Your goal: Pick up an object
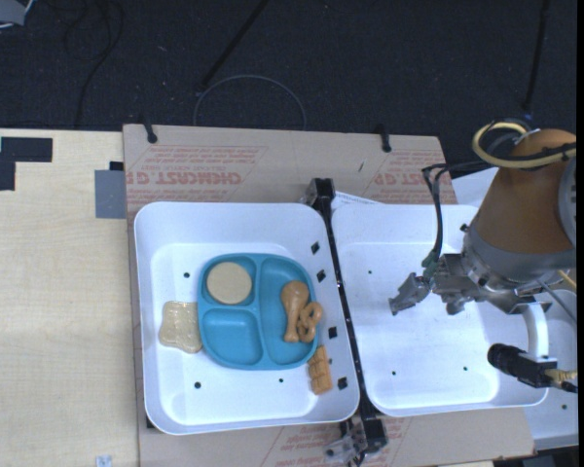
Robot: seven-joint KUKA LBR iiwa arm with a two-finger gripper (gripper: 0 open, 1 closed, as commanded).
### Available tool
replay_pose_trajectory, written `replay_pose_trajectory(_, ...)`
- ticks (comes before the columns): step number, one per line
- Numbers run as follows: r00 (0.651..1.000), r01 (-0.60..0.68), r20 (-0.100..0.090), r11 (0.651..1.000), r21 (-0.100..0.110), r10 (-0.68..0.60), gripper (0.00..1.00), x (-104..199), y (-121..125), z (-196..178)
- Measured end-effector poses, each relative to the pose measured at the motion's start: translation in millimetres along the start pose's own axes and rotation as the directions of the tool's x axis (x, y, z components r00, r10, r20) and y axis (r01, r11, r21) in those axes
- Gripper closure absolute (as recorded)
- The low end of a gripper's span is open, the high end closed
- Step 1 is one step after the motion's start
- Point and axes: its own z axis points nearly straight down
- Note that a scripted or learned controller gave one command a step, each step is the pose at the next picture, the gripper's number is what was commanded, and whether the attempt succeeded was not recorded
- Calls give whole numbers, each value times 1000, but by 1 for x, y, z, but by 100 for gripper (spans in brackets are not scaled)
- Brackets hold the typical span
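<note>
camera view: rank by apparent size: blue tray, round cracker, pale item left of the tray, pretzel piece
1. blue divided tray
2-3. round tan cracker and pale biscuit-like piece: look alike, not ranking them
4. pretzel-like piece: thin, slightly smaller

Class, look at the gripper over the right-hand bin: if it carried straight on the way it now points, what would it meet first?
The gripper points left and downward over the right bin. Going straight on, it would probably meet that bin's bare white floor first, before reaching the divider between the bins. Depth is hard to judge from this slanted view.
</note>
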Motion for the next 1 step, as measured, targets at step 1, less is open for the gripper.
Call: replay_pose_trajectory(1, 1000, 2, 1, 1000, -12, -2, 0, 0, 3, -6)
